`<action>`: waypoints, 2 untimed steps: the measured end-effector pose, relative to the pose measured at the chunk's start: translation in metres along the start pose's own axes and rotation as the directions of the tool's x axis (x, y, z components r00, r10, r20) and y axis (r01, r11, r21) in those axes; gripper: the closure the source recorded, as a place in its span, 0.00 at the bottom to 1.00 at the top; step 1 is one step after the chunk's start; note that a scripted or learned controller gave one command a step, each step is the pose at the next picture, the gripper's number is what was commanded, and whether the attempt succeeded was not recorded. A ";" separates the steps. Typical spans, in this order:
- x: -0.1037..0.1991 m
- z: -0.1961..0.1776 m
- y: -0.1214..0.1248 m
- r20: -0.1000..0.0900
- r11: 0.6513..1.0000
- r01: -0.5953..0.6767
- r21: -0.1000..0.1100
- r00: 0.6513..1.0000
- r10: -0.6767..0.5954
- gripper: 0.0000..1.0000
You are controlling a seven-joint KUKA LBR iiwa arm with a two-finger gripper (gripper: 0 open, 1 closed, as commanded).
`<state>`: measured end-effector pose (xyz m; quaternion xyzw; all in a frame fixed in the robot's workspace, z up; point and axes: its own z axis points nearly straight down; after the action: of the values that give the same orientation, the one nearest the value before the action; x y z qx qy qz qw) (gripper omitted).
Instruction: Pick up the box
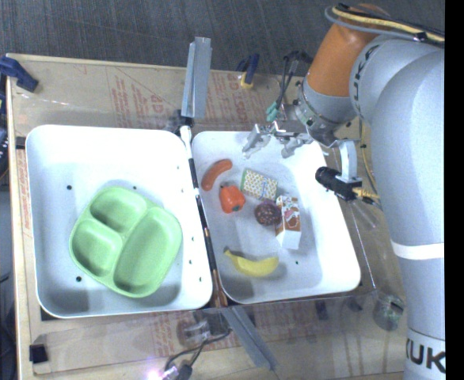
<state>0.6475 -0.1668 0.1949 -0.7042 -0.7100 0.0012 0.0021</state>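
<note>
A small flat box [260, 184] with a green and white pattern lies in the upper middle of the right bin [339, 252]. A taller white and red carton [289, 223] lies just below and to its right. My gripper [272, 143] hangs over the bin's far edge, above and slightly right of the patterned box. Its fingers [254, 141] are spread open with nothing between them.
In the right bin also lie a sausage [216, 172], a red pepper [231, 199], a dark round donut [267, 212] and a banana [252, 264]. The left bin [50, 157] holds a green divided tray [126, 241]. A metal bar [195, 77] stands behind the bins.
</note>
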 end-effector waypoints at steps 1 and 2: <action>-0.044 0.099 -0.013 0.004 0.997 0.072 -0.013 0.997 -0.072 0.00; -0.043 0.087 -0.012 0.004 0.997 0.075 -0.016 0.997 -0.075 1.00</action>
<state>0.6359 -0.2100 0.1080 -0.6769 -0.7360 -0.0034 -0.0046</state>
